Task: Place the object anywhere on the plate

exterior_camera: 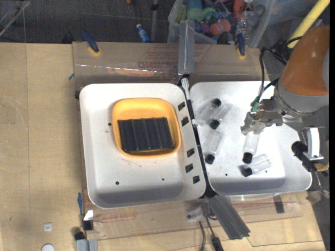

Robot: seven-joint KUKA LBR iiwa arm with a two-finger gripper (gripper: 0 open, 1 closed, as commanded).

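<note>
The jaws (pixel 256 125) are hanging over the right bin (pixel 277 179), near its right edge, and whether they are parted or closed cannot be told. A clear vial (pixel 249 148) with a black cap is sitting just below them, probably the target, since the arm is poised right above it. More vials (pixel 214 109) are lying scattered toward that bin's left edge, all loose. The orange plate (pixel 121 109) is waiting in the left bin (pixel 99 190), bearing a dark ribbed block (pixel 145 134); nothing has been delivered onto it yet.
</note>
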